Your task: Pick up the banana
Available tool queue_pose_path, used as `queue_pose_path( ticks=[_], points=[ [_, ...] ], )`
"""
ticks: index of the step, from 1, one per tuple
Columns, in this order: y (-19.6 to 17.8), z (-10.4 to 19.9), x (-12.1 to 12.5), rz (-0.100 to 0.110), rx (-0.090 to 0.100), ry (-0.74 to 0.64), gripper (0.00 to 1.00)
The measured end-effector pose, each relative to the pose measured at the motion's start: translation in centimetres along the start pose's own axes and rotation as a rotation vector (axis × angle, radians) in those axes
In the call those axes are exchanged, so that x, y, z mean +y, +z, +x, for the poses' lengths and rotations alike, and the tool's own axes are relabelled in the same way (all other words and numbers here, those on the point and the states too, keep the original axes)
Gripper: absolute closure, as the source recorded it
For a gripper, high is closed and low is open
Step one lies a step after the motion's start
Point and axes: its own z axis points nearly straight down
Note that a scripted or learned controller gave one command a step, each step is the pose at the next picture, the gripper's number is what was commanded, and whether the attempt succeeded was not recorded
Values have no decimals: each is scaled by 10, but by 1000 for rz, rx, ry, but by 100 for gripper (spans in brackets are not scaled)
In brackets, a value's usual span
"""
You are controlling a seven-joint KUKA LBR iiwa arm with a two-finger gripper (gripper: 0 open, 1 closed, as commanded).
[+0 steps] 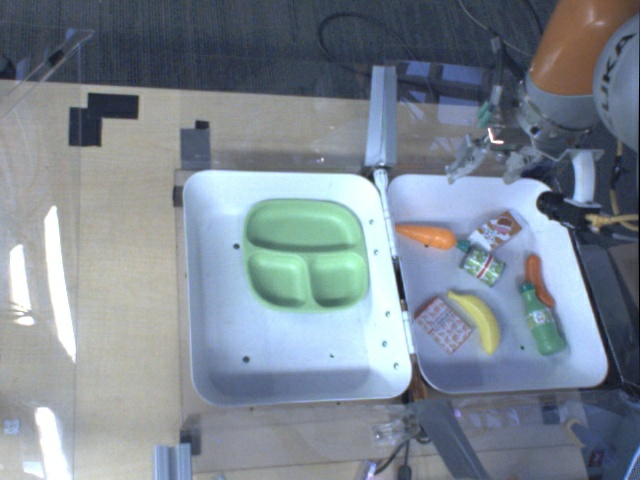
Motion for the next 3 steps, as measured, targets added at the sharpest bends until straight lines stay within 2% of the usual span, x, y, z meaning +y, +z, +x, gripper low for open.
queue_pose_path(
  ticks=[1, 2, 3],
  points=[
    [78, -10, -64, -2, 0, -212, 0],
    [146, -17, -120, -8, -2, -273, 0],
    [146, -62, -175, -9, -5, -268, 0]
  ],
)
